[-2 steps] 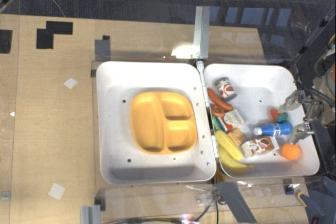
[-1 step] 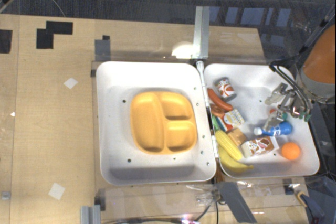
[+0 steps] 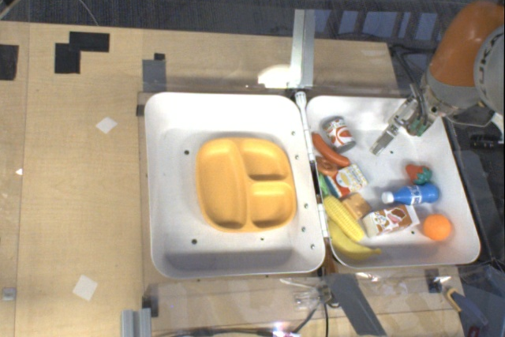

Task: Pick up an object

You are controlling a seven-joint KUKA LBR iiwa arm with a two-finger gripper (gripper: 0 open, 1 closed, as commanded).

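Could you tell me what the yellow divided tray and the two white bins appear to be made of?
The yellow divided tray looks like moulded plastic with a smooth matte finish: rounded compartments, uniform colour. The white bins seem to be thin formed plastic, slightly glossy, with soft rounded corners; painted metal cannot be ruled out.

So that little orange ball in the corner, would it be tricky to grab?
Probably. The orange ball looks round and smooth, so it may roll away if nudged or slip from the pincer. It sits near the right bin's corner wall, which may crowd the approach. It looks small, likely light.
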